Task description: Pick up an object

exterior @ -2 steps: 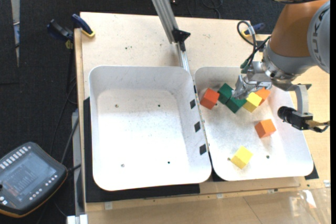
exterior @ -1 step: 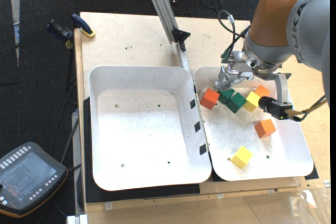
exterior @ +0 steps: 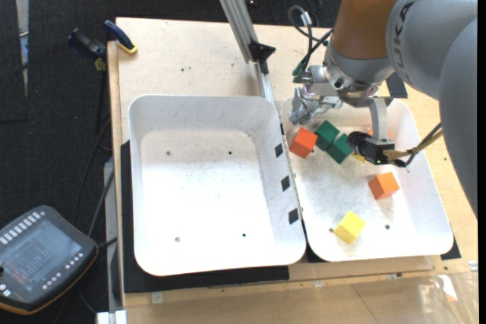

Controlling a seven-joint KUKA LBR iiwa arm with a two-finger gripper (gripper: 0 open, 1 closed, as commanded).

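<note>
In the right bin [exterior: 425, 235] lie an orange-red cube [exterior: 304, 142], two green blocks [exterior: 328, 134] touching each other, an orange cube [exterior: 383, 185] and a yellow cube [exterior: 349, 227]. My gripper [exterior: 307, 108] hangs low over the bin's back left corner, just above and behind the orange-red cube and the green blocks. The wrist hides part of the bin's back area. I see nothing held.
The left bin [exterior: 144, 125] sits beside the right one, sharing a middle wall with black clips. A slanted metal pole [exterior: 231, 0] rises behind the bins. A blue-and-yellow clamp [exterior: 114, 38] lies at the bench's back left. A pendant [exterior: 38, 258] rests off the bench at lower left.
</note>
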